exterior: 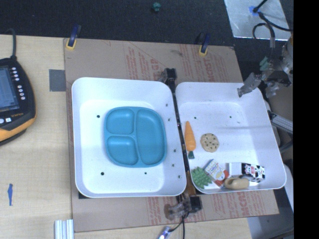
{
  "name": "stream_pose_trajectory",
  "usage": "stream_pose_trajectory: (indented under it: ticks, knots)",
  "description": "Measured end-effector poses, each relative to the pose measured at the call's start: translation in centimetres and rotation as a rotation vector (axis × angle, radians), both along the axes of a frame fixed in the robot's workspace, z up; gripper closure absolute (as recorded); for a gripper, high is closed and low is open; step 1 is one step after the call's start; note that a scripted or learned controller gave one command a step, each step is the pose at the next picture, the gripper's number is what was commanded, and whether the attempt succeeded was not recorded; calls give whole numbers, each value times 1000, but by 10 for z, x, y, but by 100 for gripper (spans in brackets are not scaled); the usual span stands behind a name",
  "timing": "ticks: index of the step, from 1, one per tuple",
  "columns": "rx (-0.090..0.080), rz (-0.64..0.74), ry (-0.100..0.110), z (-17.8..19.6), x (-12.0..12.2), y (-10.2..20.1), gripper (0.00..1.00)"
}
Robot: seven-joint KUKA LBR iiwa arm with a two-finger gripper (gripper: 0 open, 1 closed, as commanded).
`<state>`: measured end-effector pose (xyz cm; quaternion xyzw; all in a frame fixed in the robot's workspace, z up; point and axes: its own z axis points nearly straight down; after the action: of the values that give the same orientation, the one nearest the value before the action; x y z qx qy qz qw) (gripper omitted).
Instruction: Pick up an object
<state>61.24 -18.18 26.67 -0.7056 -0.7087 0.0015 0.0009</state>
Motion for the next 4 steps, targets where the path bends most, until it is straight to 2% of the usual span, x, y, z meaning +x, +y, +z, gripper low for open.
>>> stream_pose_trajectory:
  ticks: [1, 2, 3, 4]
  knots:
    - [0, 2, 2, -51, -61, 66, 0]
    - [-1, 1, 2, -116, -51, 69, 0]
    - [0, 0, 1, -175, -62, 77, 0]
    - [-4, 3, -2, -162, -61, 75, 100]
